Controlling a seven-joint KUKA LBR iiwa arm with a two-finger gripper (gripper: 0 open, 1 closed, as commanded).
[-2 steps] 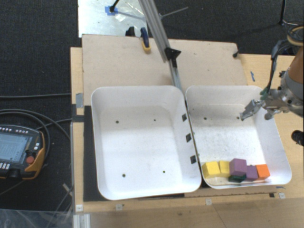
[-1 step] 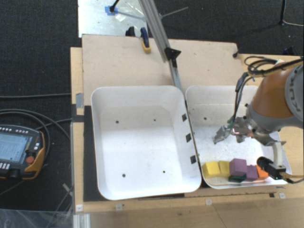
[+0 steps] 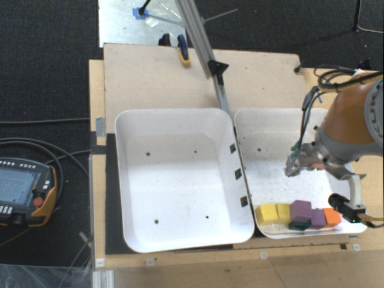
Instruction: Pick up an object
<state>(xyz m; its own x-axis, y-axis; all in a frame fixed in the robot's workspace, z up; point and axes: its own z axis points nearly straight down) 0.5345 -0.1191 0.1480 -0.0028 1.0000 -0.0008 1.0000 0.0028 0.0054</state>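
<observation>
Several small blocks lie in a row along the near edge of the right bin (image 3: pixel 267 155): two yellow blocks (image 3: pixel 273 212), a purple block (image 3: pixel 301 208), a dark green piece (image 3: pixel 298 225), a second purple block (image 3: pixel 318 218) and an orange block (image 3: pixel 332 216). My gripper (image 3: pixel 293 165) hangs over the middle of the right bin, above and slightly left of the blocks, apart from them. Nothing is visible held in it. The grey arm with its orange band (image 3: pixel 354 119) comes in from the right.
The left bin (image 3: pixel 174 114) sits beside the right one, their shared rim carrying black clips (image 3: pixel 238 173). A slanted metal pole (image 3: pixel 198 35) crosses the back of the bench. A teach pendant (image 3: pixel 21 191) with cables lies on the floor at left.
</observation>
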